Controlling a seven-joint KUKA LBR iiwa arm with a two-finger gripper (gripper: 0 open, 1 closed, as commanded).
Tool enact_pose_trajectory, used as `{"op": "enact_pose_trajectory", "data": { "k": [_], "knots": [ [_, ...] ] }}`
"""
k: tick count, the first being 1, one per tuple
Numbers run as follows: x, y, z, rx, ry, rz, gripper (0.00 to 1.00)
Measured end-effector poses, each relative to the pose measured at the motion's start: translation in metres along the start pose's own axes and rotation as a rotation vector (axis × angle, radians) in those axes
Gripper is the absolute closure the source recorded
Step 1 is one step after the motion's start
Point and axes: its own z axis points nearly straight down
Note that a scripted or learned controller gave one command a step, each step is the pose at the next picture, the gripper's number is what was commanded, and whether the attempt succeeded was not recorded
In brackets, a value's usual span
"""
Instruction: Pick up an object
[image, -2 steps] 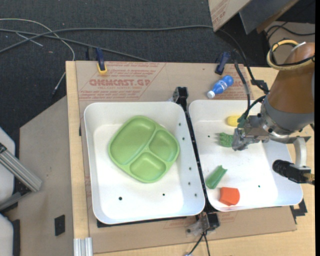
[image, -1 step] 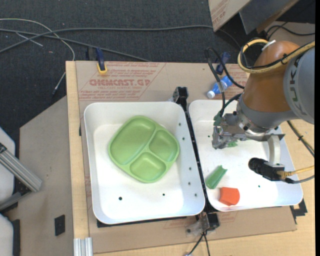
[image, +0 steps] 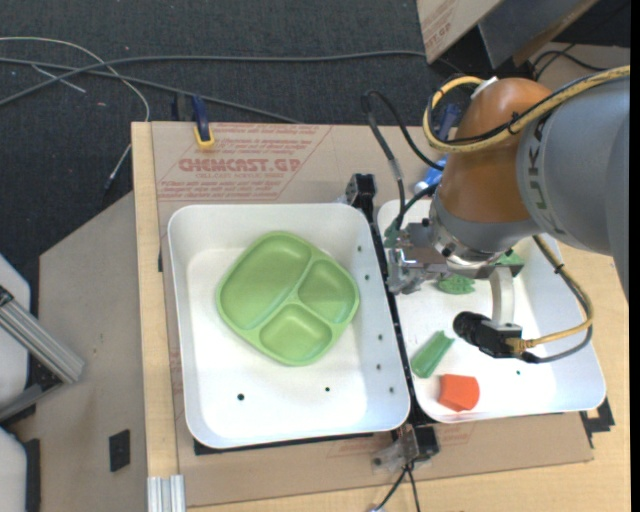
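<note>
objects for picking are seen in both white bins on the bench (image: 150, 300). in the left bin (image: 190, 400) one thing is held: a light green divided plate (image: 288, 297), with three compartments, lying flat and turned at an angle, near the middle of the bin. nothing is seen in its compartments.

in the right bin (image: 570, 385) several smaller things are found. a green flat block (image: 432, 354), long and narrow, is laid at a slant near the left wall of this bin. an orange block (image: 459, 391), with flat faces and sharp corners, is placed just beside it, nearer to the front edge; the two are close but it cannot be told if they touch. a dark green toothed piece (image: 457, 284) is partly seen under the arm, and its whole shape cannot be told.

the arm (image: 500, 160), grey with an orange part, is reached in from the right and is hung over the back part of the right bin. the gripper (image: 410, 262) is seen by the wall between the two bins, covered in part by the wrist, so it cannot be told if it is apart or together, and nothing is seen held in it. a black cable piece (image: 485, 333) is hung from the arm over the right bin, near the green flat block.
</note>
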Motion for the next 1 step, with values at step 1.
{"op": "enact_pose_trajectory", "data": {
  "k": [1],
  "knots": [
    [0.0482,0.0047,-0.0124,-0.003,0.000,0.000,1.00]
  ]
}}
